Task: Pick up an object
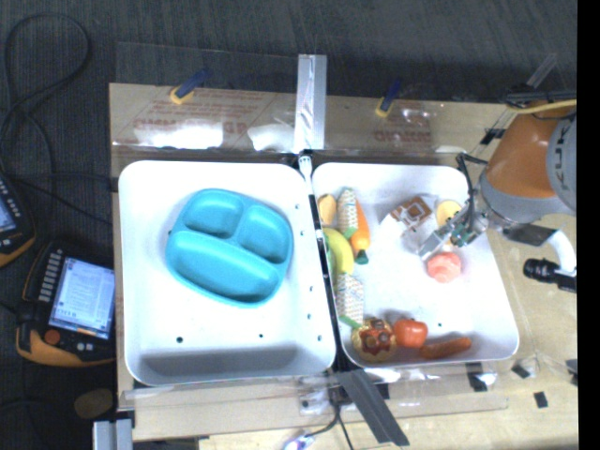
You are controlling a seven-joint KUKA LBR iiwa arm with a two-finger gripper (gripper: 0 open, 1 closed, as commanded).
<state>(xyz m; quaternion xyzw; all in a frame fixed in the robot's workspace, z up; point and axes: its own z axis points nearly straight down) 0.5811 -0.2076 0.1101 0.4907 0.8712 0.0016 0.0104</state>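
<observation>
The arm comes in from 3 o'clock and its claw (pixel 448 237) hangs low over the upper right part of the right bin (pixel 497 340). Whether it is wide or narrow I cannot tell; the tips blur into the metal and the small toys under them, and nothing can be seen gripped.

Just beside the claw, at its 6 o'clock, lies a pink ball (pixel 444 266). At its 10 o'clock sits a small brown and white block (pixel 412 212), and a pale yellow piece (pixel 449 211) lies at its 12 o'clock. These three crowd the claw, so the likeliest fault is a closing that catches two things at once or only nudges one aside. The ball looks round and smooth; a squeeze off its middle would probably squirt it away across the white floor.

The other toys lie well apart, along the bin's left wall and front: a banana (pixel 339 249), a carrot (pixel 359 231), two corn cobs (pixel 349 293) and, at 6 o'clock of the bin, a tomato (pixel 410 332) beside a red sausage (pixel 446 348).

The left bin (pixel 141 345) holds a blue divided plate (pixel 230 245), well out of reach of this try.
</observation>
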